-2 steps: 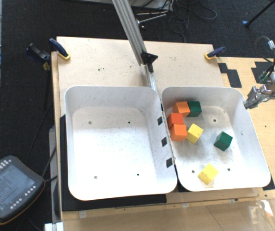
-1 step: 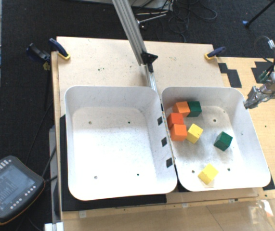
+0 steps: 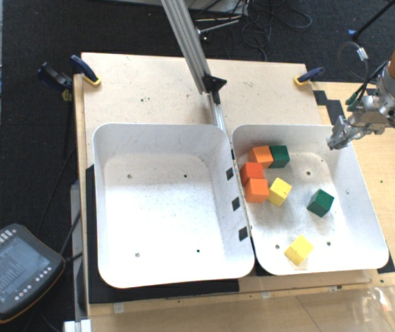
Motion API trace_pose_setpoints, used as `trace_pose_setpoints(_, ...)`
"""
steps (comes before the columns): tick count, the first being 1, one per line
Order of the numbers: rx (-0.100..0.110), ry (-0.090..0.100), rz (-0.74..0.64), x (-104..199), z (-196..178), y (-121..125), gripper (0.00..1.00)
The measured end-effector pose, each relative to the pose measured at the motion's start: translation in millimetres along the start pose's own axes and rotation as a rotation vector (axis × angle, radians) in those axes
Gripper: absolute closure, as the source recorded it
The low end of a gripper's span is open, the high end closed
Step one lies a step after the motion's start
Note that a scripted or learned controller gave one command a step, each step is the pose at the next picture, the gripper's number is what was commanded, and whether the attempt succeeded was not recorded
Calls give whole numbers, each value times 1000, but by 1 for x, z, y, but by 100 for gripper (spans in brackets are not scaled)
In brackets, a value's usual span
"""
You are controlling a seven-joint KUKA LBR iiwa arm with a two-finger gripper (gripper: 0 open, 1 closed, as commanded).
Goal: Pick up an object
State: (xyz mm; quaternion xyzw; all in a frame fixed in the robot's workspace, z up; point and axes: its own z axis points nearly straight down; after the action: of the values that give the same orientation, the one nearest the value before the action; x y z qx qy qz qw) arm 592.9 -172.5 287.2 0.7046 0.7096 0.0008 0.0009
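While the gripper (image 3: 338,138) is hovering over the right bin's (image 3: 363,206) far edge, holding nothing, its opening too small to judge, the lone green block (image 3: 320,203) is sitting mid-bin, looking light, rigid, easiest pinched across flat sides.
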Motion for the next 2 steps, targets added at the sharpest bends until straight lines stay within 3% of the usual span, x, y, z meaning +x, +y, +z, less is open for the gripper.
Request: trace_pose_setpoints(2,1,1,-1,114,28,44,100)
